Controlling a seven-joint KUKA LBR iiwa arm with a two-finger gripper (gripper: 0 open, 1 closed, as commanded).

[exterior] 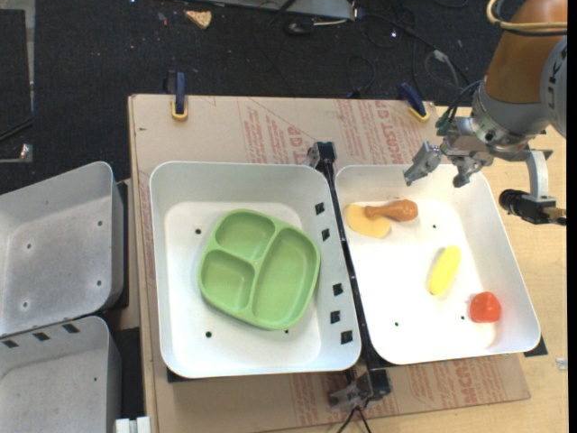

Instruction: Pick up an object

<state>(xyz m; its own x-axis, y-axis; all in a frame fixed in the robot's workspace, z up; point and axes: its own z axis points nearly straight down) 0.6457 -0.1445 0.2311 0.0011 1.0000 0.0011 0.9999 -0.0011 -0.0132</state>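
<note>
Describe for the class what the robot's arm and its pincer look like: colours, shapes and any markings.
The arm is a rounded orange band with a pale rim at its top, above a grey metal wrist. Below it hangs the pincer, a grey metal piece with two short dark-tipped fingers. I can make out no markings.

We see the arm [527,52] cut off by the right edge, and the spare white trays [54,242] cropped at the left edge.
</note>
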